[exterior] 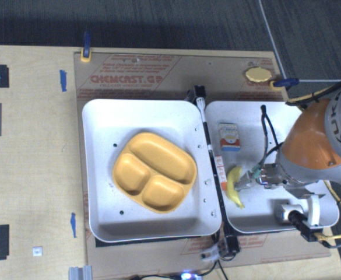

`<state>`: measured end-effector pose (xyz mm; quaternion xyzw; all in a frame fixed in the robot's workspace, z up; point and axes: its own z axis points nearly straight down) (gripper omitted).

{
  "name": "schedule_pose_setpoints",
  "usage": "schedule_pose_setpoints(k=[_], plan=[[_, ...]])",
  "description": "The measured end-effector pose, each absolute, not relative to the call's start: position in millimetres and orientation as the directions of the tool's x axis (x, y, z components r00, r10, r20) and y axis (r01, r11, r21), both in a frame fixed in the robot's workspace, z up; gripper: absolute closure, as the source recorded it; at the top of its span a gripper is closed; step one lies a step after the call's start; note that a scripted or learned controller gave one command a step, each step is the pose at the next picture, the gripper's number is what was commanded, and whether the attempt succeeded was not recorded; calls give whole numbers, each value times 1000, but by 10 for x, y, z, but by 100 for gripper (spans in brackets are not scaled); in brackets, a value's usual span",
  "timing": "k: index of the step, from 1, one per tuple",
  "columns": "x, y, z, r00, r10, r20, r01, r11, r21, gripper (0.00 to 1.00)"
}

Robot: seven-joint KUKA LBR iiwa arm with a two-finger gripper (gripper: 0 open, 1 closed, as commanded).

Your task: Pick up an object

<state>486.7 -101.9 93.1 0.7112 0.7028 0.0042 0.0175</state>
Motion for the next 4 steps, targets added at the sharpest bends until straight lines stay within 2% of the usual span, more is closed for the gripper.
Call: schedule_pose_setpoints(k=[4], plan=[[4867, -1018, 930, 12, 1000, -19, 999, -11, 31, 0]])
